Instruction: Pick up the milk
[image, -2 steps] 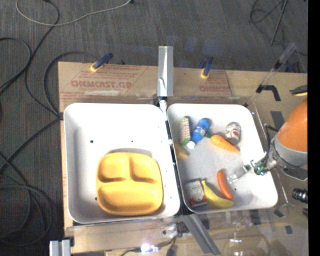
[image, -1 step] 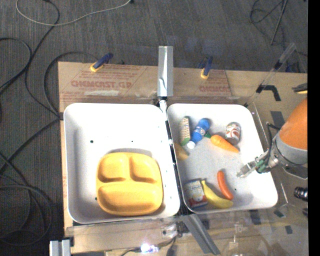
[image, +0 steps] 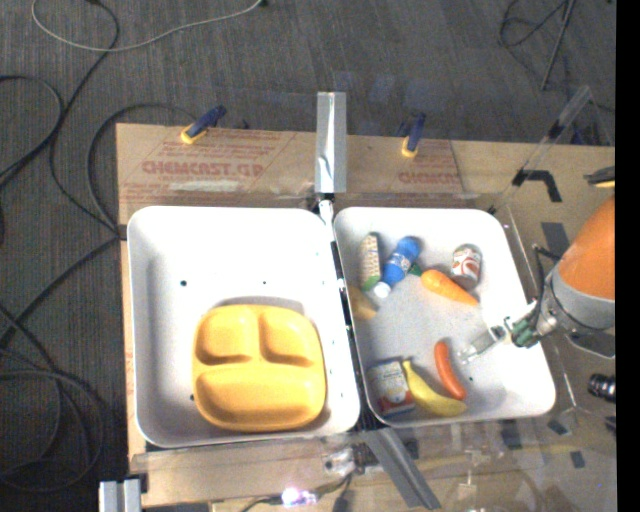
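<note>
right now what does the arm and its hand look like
The arm enters from the right as a rounded orange band over a grey ring. From it a slim hand extends over the right bin, with a small green part near its base and pale, thin metal fingers; finer details are blurred.

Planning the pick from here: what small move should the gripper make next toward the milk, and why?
Probably a short move up-left across the right bin: the gripper sits low beside the red sausage, while the milk, a blue bottle, lies untouched near the bin's far side.
</note>
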